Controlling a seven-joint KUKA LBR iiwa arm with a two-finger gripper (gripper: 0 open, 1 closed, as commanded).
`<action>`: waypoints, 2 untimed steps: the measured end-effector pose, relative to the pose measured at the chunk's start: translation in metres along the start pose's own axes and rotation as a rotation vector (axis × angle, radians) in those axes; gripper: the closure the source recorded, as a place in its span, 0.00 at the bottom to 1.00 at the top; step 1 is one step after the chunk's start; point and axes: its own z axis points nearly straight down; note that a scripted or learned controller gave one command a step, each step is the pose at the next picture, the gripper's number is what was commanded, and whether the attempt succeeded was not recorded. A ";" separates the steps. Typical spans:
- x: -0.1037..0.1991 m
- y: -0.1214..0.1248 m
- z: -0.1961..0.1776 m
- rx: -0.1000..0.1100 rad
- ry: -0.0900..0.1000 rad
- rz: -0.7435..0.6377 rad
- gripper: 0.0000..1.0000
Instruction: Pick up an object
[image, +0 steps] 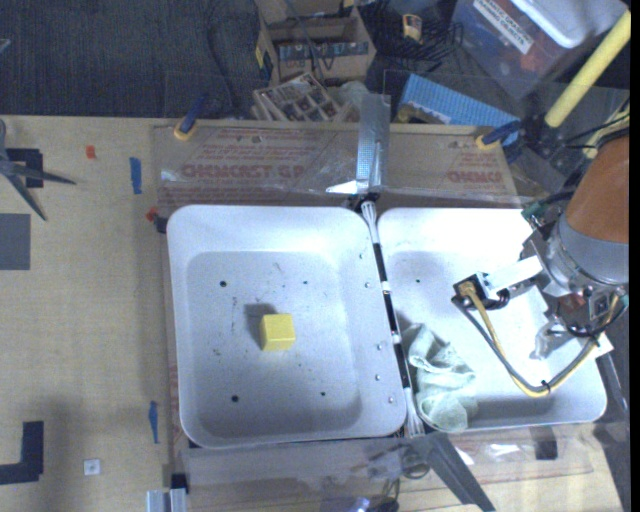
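Observation:
A small yellow block (278, 331) lies near the middle of the left bin (200, 250). A crumpled pale green cloth (440, 378) sits in the front left corner of the right bin (440, 240). My gripper (553, 340) hangs low over the right side of the right bin, below the grey wrist and the orange band. It is well to the right of the cloth and far from the block. Nothing shows in its grasp.
A yellow cable (505, 360) loops from a small black and yellow box (470, 293) across the right bin's floor to the wrist. A metal divider (385, 300) separates the bins. Clear plastic sheeting (270, 165) lies behind them.

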 end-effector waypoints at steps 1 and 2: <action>0.048 -0.019 -0.044 -0.008 0.007 0.057 0.00; 0.000 -0.029 0.053 -0.006 0.004 -0.085 0.00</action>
